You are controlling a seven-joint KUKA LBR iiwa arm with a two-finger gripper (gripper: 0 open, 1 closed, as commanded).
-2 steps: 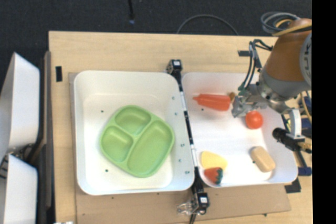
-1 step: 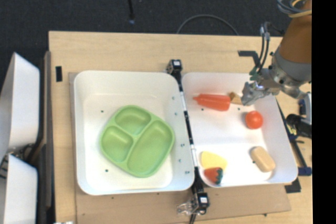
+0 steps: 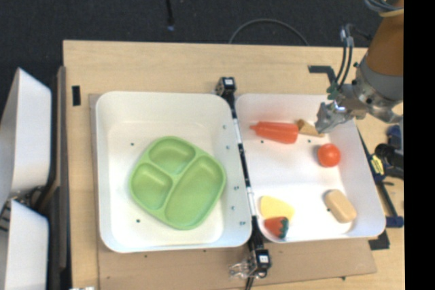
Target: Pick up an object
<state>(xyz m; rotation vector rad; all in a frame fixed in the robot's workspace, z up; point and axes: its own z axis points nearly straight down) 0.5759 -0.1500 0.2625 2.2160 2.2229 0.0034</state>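
We see the grey arm with its orange band reach in from three o'clock, its wrist bent down over the upper right corner of the right shallow white bin (image 3: 299,231). The claw (image 3: 329,115) hangs low there, just beside a small tan wedge-shaped piece (image 3: 308,127) that lies at its eight o'clock; whether they touch we cannot tell. We cannot tell how the claw stands, wide or narrow, and nothing shows held in it.

In the same bin an orange-red carrot-shaped toy (image 3: 274,132) lies at nine o'clock of the wedge, touching it. A small red-orange ball (image 3: 328,155) sits at six o'clock of the claw. A tan bread-roll shape (image 3: 339,206) lies lower, and a yellow and red piece (image 3: 275,215) rests in the bin's lower left corner.

The left shallow white bin (image 3: 115,139) holds a green three-compartment plastic plate (image 3: 178,182). Both bins stand on the pale wooden table (image 3: 149,64).
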